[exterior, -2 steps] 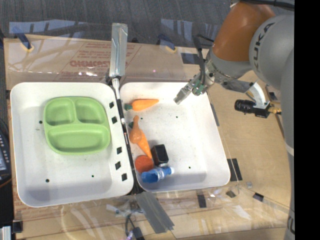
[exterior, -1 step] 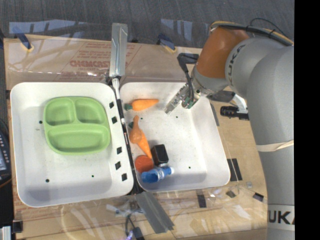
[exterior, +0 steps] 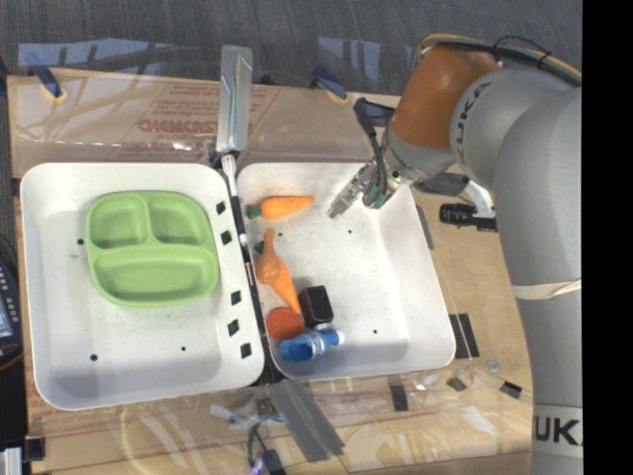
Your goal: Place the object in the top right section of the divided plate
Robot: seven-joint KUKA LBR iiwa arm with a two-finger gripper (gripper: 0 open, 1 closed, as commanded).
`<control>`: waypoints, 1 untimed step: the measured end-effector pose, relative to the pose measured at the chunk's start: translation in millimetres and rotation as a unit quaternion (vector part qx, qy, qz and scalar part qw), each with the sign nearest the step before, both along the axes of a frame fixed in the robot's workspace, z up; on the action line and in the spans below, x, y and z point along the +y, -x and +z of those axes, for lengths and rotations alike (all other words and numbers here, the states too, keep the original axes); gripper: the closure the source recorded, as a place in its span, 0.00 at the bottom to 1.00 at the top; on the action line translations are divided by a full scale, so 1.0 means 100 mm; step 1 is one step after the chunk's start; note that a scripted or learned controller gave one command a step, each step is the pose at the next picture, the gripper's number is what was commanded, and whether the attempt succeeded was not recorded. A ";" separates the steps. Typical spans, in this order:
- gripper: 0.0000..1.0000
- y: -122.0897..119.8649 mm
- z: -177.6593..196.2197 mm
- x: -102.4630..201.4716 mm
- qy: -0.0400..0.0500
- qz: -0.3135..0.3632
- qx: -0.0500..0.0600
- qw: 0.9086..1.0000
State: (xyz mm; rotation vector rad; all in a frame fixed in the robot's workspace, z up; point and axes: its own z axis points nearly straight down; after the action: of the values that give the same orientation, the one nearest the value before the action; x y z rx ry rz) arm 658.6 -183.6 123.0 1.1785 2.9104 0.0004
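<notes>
Gripper [exterior: 354, 198] hovering over the right bin [exterior: 415, 295], fingers slightly apart, gripping nothing. Just left of it, 1 carrot [exterior: 282, 207] is lying on the bin floor. The green divided plate [exterior: 153, 246] is sitting in the left bin [exterior: 59, 344], its 3 sections bare.

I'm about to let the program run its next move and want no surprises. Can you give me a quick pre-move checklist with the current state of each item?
1. Green divided plate sits flat in the left bin: ok.
2. Top right section of the plate free: ok.
3. Gripper over the right bin: ok.
4. Object between the jaws: not ok, nothing there.
5. Carrot near the gripper, lying apart from the other things: ok.
6. Jaws open or shut: cannot tell.
</notes>
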 end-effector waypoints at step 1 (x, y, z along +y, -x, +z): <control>1.00 -0.01 0.11 0.01 0.000 0.002 -0.002 1.000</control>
State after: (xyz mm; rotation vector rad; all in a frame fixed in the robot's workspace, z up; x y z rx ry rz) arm 659.8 -183.1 134.0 1.1718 2.9098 0.0016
